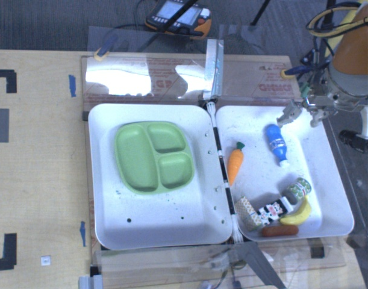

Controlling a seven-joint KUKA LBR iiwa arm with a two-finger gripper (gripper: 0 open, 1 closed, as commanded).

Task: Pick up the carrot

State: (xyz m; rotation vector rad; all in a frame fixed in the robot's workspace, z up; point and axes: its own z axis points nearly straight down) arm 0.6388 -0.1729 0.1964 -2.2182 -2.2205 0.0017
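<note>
The orange carrot (234, 164) with a green top lies in the right bin (337, 185), close against its left wall, its tip pointing toward the front. My gripper (302, 115) hangs over the back right corner of that bin, well to the right of the carrot and farther back. Its two fingers (285, 116) are spread apart with nothing between them. A blue bottle (276, 142) lies between the gripper and the carrot.
A green divided plate (153, 156) sits in the left bin (105, 209). At the front of the right bin lie a banana (297, 214), a red sausage (279, 230), a small can (299, 188), a black-and-white toy (272, 211) and a patterned block (246, 210).
</note>
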